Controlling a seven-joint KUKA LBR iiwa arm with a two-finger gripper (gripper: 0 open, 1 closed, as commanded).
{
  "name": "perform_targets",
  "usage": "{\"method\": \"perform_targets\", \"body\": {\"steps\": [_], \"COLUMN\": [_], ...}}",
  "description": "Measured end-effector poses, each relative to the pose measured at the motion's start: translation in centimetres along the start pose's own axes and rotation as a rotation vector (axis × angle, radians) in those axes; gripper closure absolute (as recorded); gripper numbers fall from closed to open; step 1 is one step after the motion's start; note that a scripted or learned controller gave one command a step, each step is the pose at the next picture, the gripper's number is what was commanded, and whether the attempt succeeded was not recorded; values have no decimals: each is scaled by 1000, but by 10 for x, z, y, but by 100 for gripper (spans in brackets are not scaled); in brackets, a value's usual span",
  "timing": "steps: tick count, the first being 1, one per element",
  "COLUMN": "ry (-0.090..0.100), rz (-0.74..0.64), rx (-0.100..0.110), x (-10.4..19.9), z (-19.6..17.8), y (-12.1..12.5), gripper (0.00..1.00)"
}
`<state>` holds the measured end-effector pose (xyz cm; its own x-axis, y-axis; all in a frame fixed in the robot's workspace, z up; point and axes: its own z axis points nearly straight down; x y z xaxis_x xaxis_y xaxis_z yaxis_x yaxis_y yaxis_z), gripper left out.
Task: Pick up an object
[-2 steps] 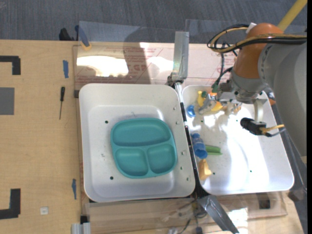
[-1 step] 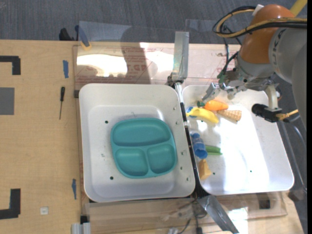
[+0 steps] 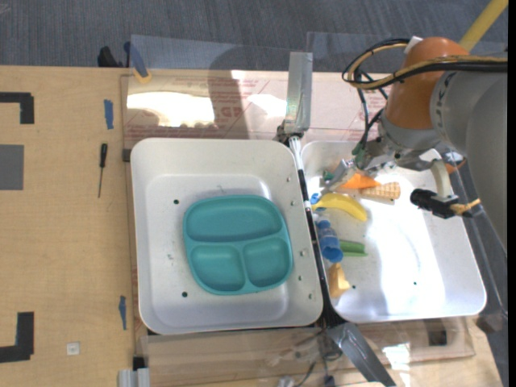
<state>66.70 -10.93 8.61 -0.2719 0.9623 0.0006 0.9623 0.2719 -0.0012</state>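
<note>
Nearest, a teal divided plate (image 3: 237, 244) sits in the left bin (image 3: 153, 216). Farther right, toys crowd the right bin's (image 3: 435, 289) left side: blue piece (image 3: 329, 244), banana (image 3: 343, 206), orange carrot (image 3: 359, 182). The gripper (image 3: 367, 158) hangs just over the carrot, its opening impossible to judge. This looks like the approach step; next, descend and close.

Two shallow white bins: left bin (image 3: 153, 240) and right bin (image 3: 439, 276). Left bin: one teal divided plate (image 3: 238, 243), three compartments. Right bin, left and far part: one yellow banana (image 3: 343, 206), one orange carrot (image 3: 359, 183), one waffle cone (image 3: 387, 190), one blue item (image 3: 329, 244), one green item (image 3: 351, 248), one tan piece (image 3: 337, 280).
</note>
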Motion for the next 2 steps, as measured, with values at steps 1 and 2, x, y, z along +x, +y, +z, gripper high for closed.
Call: {"method": "perform_targets", "body": {"steps": [1,2], "ry": [-2,-3], "rz": [-2,127], "rx": [-4,-12], "x": [0,35], "z": [-13,-104], "y": [2,12], "gripper": [100,100]}}
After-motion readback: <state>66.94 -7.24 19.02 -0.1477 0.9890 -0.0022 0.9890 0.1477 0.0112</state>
